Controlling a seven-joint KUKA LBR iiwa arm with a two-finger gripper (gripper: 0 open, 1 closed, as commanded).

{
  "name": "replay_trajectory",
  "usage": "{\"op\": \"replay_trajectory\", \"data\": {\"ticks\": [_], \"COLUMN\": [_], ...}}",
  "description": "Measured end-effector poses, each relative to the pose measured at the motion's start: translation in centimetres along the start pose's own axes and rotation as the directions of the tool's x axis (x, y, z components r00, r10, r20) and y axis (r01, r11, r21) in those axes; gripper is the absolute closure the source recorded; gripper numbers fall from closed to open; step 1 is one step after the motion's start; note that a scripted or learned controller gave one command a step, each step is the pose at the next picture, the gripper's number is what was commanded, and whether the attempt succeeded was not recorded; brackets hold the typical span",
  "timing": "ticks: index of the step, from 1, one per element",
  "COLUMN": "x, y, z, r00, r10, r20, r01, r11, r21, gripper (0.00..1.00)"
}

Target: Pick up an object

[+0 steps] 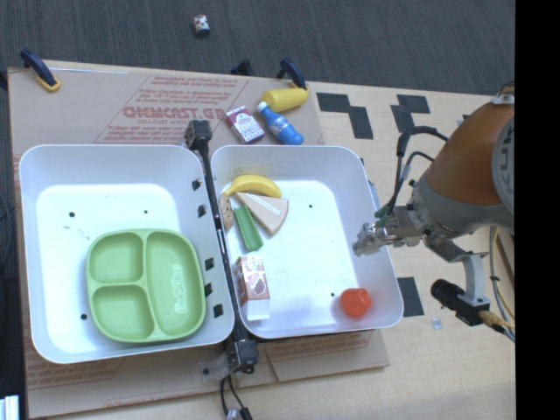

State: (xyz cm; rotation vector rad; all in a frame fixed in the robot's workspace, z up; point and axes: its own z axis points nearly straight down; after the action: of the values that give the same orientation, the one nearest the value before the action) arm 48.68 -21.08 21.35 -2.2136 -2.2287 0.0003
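Observation:
The right bin holds a yellow banana, a wedge-shaped sandwich slice, a green stick-like item, a small red-brown carton and an orange-red ball in its front right corner. My gripper hangs over the right rim of that bin, just above and right of the ball. Nothing shows between its fingers.
In the left bin lies a green three-part plate. Behind the bins, on the cardboard, lie a yellow bottle, a blue bottle and a small purple box. Black clips join the bins along the middle.

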Motion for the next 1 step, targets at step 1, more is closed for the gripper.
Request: {"op": "replay_trajectory", "data": {"ticks": [1], "x": [-0.02], "y": [3.67], "z": [1.19], "r00": [1.0], "r10": [0.001], "r20": [-0.001], "r01": [-0.001], "r11": [1.0], "r21": [0.001], "gripper": [1.0]}}
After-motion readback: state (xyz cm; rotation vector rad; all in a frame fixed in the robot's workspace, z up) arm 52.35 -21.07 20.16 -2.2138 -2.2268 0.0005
